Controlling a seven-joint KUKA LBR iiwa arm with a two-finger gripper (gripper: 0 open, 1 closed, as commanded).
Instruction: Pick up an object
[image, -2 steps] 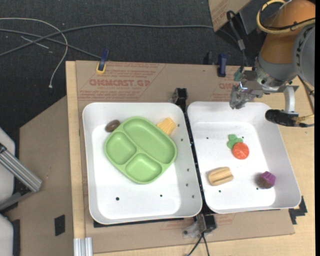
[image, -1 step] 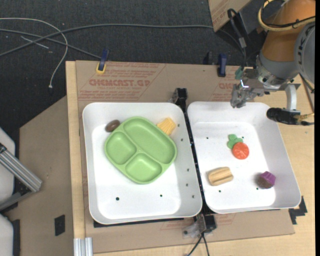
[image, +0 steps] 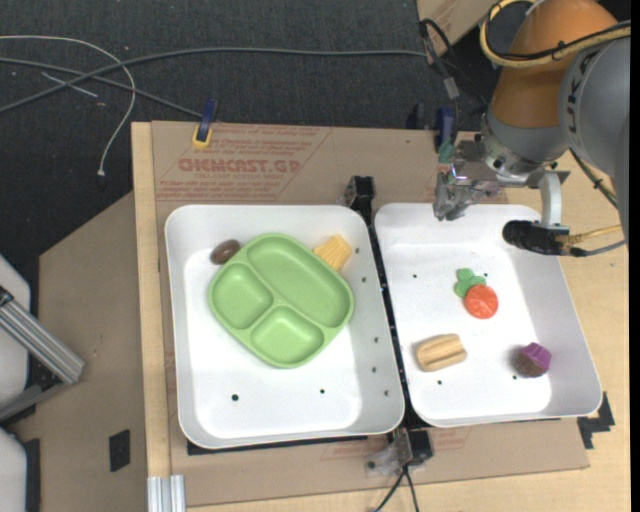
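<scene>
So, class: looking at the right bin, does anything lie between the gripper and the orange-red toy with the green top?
Nothing visible does. The gripper sits at the bin's far-left corner, and only bare white floor lies between it and the orange-red toy. The tan bun and purple piece lie nearer the camera, off that line.

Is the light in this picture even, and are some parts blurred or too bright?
In the camera view the light is soft and even: the green plate and the toy tomato cast only faint shadows. The white bins look bright but keep their edges, with no strong glare. The bench is sharp; the arm at the top right is slightly soft, and the tool is small and dim.
</scene>
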